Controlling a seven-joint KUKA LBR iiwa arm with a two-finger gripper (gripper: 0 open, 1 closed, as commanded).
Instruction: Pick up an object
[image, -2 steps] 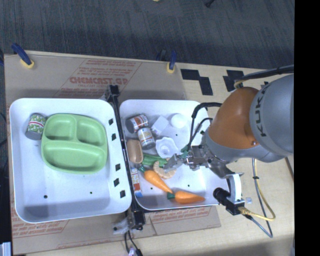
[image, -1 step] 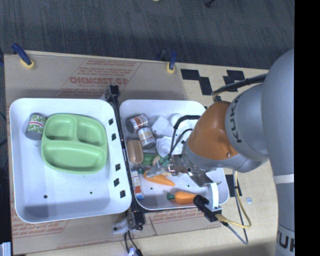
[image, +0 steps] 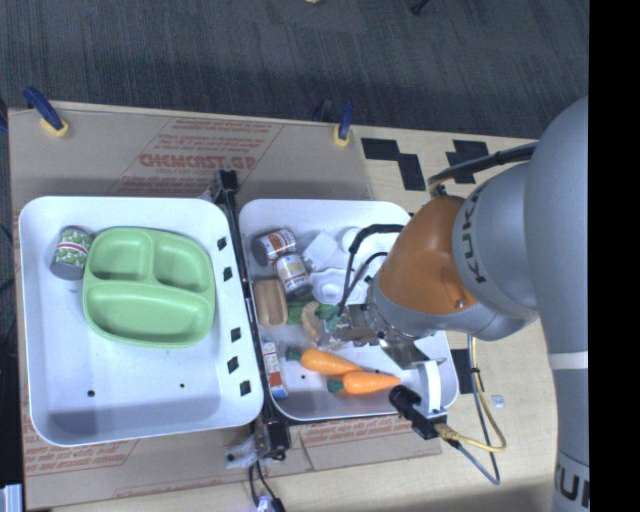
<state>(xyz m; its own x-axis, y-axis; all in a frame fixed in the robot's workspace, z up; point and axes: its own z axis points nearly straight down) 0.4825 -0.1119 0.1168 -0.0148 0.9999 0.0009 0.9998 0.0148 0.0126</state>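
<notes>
The right bin (image: 300, 212) holds a heap of small objects: two tin cans (image: 283, 257), a tan block (image: 270, 301), white pieces (image: 328, 285) and two orange carrots (image: 345, 371) near its front edge. My arm's orange band (image: 425, 268) and grey wrist hang over the right half of this bin. The gripper (image: 338, 325) reaches down into the pile just above the carrots, beside a small green and brown item (image: 312, 319). Its fingertips are hidden among the objects.
The left bin (image: 40, 390) holds a green divided plate (image: 150, 285) and a small can (image: 70, 252) in its back left corner. A black clip strip (image: 232, 290) runs between the bins. Cables (image: 470, 435) trail off the right bin's front right corner.
</notes>
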